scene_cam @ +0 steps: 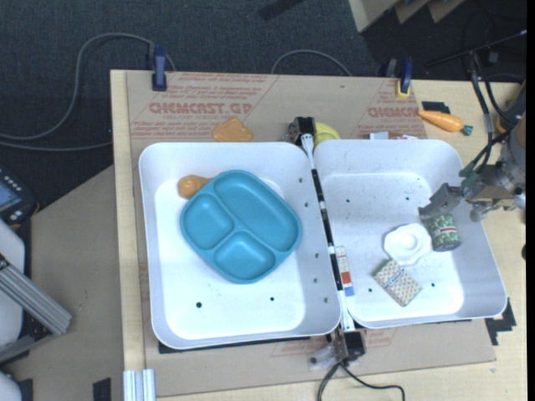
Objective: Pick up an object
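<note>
Rigid, likely light, the small can (445, 232) lay beside the white cup (405, 243); best gripped across its sides; gripper (456, 199) above, opening unclear.

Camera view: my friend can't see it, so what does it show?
A robot gripper hangs over the right bin, near a small can, a white cup and a patterned packet. The left bin holds a blue divided plate.

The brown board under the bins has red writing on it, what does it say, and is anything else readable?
"CHEMCAST GP" in red on the brown board, left of centre.
The same red print at the board's right is partly covered.
Small red lines around both: too small to read.
Small can label: blurred.
</note>
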Controlling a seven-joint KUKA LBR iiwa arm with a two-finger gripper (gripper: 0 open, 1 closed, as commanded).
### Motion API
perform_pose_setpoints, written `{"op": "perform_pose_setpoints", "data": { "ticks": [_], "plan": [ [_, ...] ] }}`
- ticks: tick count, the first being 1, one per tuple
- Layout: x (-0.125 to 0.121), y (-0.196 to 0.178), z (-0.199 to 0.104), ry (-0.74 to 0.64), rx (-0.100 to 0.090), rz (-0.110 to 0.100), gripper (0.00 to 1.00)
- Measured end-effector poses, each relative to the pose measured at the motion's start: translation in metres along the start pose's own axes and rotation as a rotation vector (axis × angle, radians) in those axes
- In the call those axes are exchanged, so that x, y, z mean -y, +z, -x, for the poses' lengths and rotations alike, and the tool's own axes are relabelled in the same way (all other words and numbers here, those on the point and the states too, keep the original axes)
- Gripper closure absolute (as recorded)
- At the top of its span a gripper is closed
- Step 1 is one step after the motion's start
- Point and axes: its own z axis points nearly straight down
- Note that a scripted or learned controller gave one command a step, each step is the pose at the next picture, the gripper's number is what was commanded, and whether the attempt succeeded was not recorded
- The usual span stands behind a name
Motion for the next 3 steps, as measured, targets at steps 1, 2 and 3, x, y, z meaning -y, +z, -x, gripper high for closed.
{"op": "perform_pose_setpoints", "data": {
  "ticks": [1, 2, 3],
  "plan": [
    [-0.047, 0.114, 0.053, 0.003, -0.001, -0.008, 0.00],
    [-0.073, 0.181, 0.062, -0.001, -0.002, -0.003, 0.00],
    [-0.074, 0.167, 0.062, 0.000, 0.000, 0.001, 1.00]
  ]
}}
